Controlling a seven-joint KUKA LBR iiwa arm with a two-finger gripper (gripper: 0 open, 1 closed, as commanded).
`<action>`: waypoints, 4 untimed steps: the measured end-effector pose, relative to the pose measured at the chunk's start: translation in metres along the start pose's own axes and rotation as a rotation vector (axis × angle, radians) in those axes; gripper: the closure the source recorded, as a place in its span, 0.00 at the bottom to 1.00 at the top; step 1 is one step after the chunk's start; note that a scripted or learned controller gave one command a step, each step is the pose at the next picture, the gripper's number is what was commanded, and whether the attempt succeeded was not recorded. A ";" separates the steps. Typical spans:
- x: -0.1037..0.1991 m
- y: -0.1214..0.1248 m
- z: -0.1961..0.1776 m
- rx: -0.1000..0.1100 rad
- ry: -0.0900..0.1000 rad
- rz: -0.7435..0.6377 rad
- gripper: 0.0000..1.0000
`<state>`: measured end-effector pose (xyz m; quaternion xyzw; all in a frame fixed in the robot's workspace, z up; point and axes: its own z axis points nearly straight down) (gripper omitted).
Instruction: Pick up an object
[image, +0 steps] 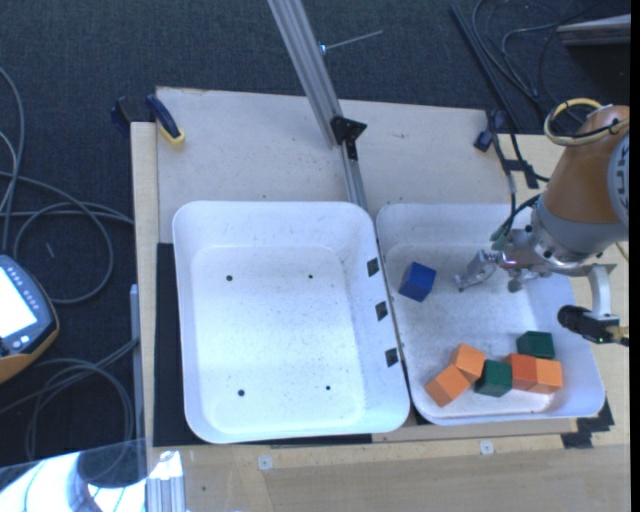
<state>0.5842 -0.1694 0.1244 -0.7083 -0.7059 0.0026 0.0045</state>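
A: Left bin (200, 240) — white, shallow, on the counter (260, 150). Contents?

B: Nothing to list but dark specks and four small holes.

A: Right bin (395, 225) — contents, left to right?

B: Blue block (417, 281), alone, upper left of the bin floor. Then a cluster along the near wall: orange blocks (458, 372), green block (495, 377), more orange (535, 372), a second green block (537, 345) behind.

A: Tool?

B: Tool (490, 270), at the end of the arm (580, 190), just right of the blue block, tips pointing left toward it. Apart from the block, not touching. Nothing seen between the tips.

A: Bearing for the coming move?

B: Blue block lies left of the tool and slightly nearer the camera; likely the closest candidate. Cluster well below, toward the near wall.

A: Hard to make out?

B: Tips small and blurred; spread or together — cannot tell. Height above the bin floor unclear. Wrist partly cut off at the right.
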 end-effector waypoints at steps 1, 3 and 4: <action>0.058 0.022 0.019 -0.020 -0.014 -0.004 0.00; 0.071 0.002 -0.097 -0.021 -0.004 -0.006 0.00; 0.074 -0.047 -0.068 -0.004 -0.001 -0.002 0.00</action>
